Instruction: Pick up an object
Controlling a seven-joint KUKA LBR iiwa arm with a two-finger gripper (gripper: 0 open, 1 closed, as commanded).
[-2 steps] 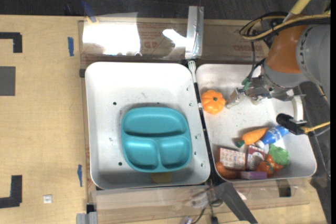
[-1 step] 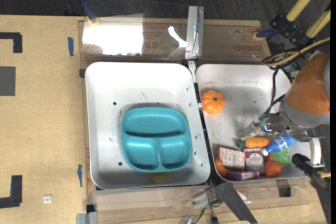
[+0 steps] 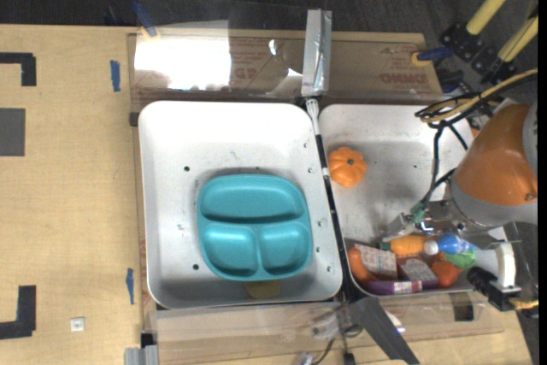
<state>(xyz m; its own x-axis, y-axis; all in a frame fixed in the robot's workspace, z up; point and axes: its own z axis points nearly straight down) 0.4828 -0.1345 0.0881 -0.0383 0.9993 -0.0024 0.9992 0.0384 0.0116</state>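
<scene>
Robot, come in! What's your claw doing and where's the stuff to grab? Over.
Gripper low in right bin, over toy pile. Grip unclear. Orange pumpkin sits apart. Teal tray in left bin.

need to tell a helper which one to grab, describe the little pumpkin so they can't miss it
Look in the right bin. The pumpkin sits alone near its left wall, apart from the clutter at the near edge. It is small, round, ribbed and orange.
</scene>
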